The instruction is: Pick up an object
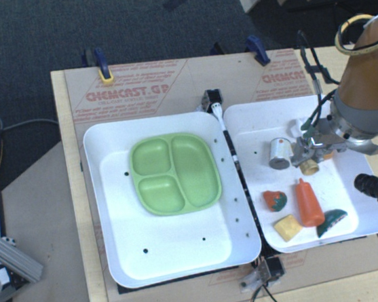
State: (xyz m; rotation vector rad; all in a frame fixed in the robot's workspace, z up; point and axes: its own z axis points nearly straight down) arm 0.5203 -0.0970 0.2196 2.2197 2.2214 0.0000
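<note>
The jaws (308, 155), whose spread I cannot tell, hang in the right bin (254, 122) beside a small metal cup (279, 153), probably light, rigid and slippery, best pinched across its rim.

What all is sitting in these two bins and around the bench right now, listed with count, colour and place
bins: 2, white, side by side on the bench
divided plate: 1, green, left bin
metal cup: 1, silver, right bin, upper middle
strawberry toy: 1, red with green, right bin
carrot toy: 1, orange, right bin
yellow block: 1, yellow, right bin, front
green piece: 1, dark green, right bin, front right
clamps: 2, blue, back edge of the board
hand: 1, grey metal, over right bin beside the cup
</note>
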